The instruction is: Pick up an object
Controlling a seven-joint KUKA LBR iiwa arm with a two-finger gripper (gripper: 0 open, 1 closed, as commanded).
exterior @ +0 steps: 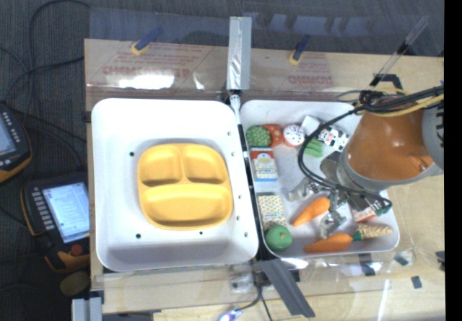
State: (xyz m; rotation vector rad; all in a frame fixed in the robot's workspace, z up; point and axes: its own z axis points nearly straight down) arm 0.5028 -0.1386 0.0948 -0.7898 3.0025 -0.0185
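Right bin front: in the right bin (249, 114), a green ball (279, 238) lies at the near edge, with a long carrot (328, 244) near it along the front wall.
Gripper: the gripper (333, 217) hangs low among the toys, just beside a short carrot (312, 210); nothing visibly sits between the fingers, and whether they are spread or pressed together cannot be told.
Right bin back: a small box (265, 166), a green leafy toy (258, 136) and dice (331, 138) lie well behind it.
Left bin: the left bin (115, 168) carries 1 yellow tray (185, 185).
Progress: reach appears done; grasp and lift judged still to come.
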